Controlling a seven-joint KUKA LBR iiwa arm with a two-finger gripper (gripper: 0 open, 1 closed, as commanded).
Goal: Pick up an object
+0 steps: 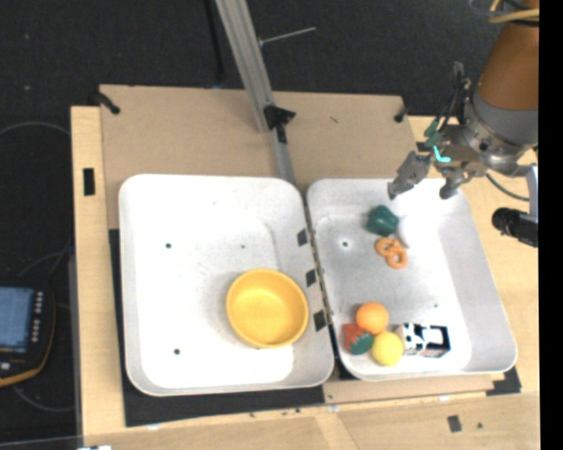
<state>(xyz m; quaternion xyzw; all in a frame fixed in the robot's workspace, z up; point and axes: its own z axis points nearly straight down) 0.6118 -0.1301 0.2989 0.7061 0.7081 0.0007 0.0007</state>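
My gripper (426, 182) hangs over the far edge of the right bin (469, 251), its two fingers spread apart with nothing between them. Just below and left of it lies a dark green object (383, 219), and an orange pretzel-shaped piece (391, 251) sits nearer the bin's middle. At the bin's front edge cluster an orange ball (372, 318), a yellow ball (388, 349), a small red and green item (357, 341) and a black and white block (424, 339).
A yellow bowl (266, 307) rests in the left bin (169, 223) near the divider. A slanted metal pole (253, 64) rises behind the bins. A handheld pendant (11, 331) lies off the bench at the far left.
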